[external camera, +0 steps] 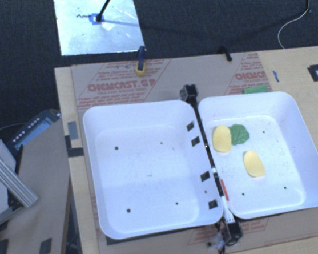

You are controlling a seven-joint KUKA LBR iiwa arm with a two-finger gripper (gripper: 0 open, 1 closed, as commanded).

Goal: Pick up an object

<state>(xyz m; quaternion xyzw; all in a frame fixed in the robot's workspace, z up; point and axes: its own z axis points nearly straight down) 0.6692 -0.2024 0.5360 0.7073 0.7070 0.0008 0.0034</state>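
Note:
Three small objects lie in the right bin (294, 107). A pale yellow oval piece (221, 139) rests near the bin's left wall. Touching its right side is a green leaf-shaped piece (240, 134). A second yellow oval piece (254, 163) lies apart from them, lower and to the right.
The left bin (98, 122) sits beside the right one, joined along a central seam with black clips (203, 158). Both rest on a cardboard sheet (119, 85). A yellow-and-blue clamp (140, 62) and a shiny metal plate (97, 22) lie behind. A grey device (32, 128) stands left.

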